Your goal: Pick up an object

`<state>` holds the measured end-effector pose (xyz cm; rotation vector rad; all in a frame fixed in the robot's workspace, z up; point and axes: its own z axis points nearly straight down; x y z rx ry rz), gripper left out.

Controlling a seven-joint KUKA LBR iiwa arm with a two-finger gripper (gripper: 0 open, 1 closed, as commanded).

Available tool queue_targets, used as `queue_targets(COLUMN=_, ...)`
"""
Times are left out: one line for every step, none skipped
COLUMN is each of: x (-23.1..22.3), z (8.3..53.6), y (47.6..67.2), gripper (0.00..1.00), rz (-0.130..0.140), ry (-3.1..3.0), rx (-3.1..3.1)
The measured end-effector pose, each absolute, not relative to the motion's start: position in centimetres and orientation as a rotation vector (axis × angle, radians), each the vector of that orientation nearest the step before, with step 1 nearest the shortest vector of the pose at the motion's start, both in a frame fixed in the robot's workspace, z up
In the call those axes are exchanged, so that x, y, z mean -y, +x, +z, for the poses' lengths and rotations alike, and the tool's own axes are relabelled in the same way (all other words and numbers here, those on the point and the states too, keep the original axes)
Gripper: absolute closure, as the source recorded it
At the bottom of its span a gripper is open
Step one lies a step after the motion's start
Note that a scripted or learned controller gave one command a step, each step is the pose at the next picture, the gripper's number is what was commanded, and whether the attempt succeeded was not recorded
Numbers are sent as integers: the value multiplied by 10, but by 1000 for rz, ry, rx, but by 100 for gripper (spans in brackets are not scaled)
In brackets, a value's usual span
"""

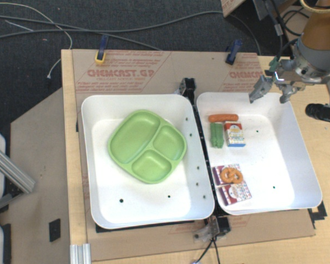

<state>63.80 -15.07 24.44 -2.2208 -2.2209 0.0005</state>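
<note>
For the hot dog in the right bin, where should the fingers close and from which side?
Likely across the middle of the hot dog, coming straight down. It lies flat and runs left to right, so its narrow width suits the fingers. The green piece and small carton sit close below it, leaving little finger room there. The gripper hangs open over the bin's far edge.

Bright, even overhead light; soft shadows, mild glare, slight softness.

The two-finger metal gripper (273,90) hangs over the right shallow white bin's (297,147) far edge. Below-left of it lie an orange sausage (223,117), green pod (216,135), small carton (235,135).
</note>
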Motion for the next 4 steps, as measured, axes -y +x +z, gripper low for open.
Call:
queue_targets(x=148, z=195, y=648, gripper=0, rz=3, ry=-2216, rx=2221)
queue_targets(x=146, z=153, y=641, gripper=0, rz=1, ry=-2220, rx=2220)
queue_targets(x=148, z=110, y=646, gripper=0, rz=2, ry=-2218, rx=2221)
queue_targets(x=148, z=123, y=647, gripper=100, rz=-2, ry=-2220, rx=2222)
